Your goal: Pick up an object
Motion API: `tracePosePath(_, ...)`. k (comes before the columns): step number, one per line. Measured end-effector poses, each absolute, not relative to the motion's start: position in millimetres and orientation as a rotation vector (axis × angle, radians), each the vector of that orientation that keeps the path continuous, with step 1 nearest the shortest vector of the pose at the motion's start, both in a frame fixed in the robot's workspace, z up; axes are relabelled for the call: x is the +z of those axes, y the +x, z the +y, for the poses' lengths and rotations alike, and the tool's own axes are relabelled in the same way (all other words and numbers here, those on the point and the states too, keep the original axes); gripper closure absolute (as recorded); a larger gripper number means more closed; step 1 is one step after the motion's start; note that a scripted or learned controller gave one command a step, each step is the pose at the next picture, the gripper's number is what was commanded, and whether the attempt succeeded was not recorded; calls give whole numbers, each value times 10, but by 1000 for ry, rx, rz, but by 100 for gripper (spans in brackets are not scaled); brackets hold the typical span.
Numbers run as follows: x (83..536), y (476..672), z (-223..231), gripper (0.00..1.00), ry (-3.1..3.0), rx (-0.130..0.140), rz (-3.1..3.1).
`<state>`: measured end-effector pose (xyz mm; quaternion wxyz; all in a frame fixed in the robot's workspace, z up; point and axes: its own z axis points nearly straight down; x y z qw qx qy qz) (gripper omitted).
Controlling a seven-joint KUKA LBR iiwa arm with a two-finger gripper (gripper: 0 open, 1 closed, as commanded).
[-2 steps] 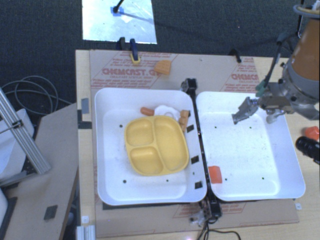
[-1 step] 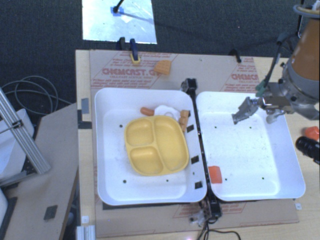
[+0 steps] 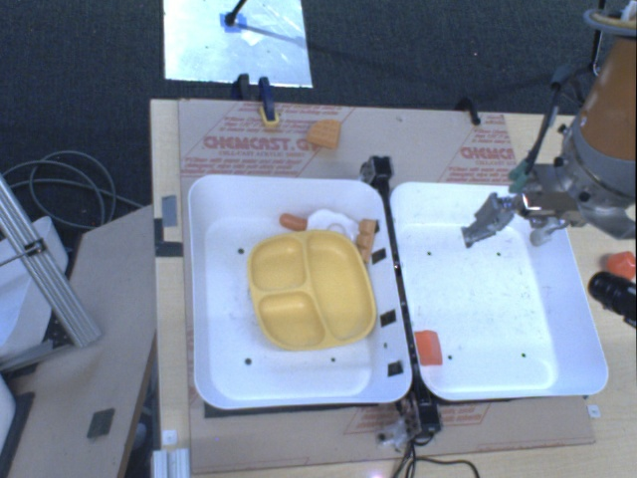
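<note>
My gripper (image 3: 487, 223) hangs over the upper middle of the right bin (image 3: 557, 366), with nothing seen in it. A small orange-red block (image 3: 428, 347) lies near that bin's lower left corner, well below and left of the gripper. In the left bin (image 3: 214, 267) a yellow divided plate (image 3: 311, 290) sits in the middle. Above the plate lie a short orange piece (image 3: 293, 222), a white thing (image 3: 333, 222) and a tan cork-like piece (image 3: 366, 237).
A tan sponge-like block (image 3: 324, 133) rests on the board behind the left bin. A red thing (image 3: 621, 264) and a black thing (image 3: 615, 297) lie outside the right bin's right wall. A shiny metal sheet (image 3: 239, 28) lies on the floor behind.
</note>
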<state>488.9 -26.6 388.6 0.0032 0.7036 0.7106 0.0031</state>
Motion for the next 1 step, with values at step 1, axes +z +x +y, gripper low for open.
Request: tracePosePath(1,3886,4889,-266,0,2206,10,2228)
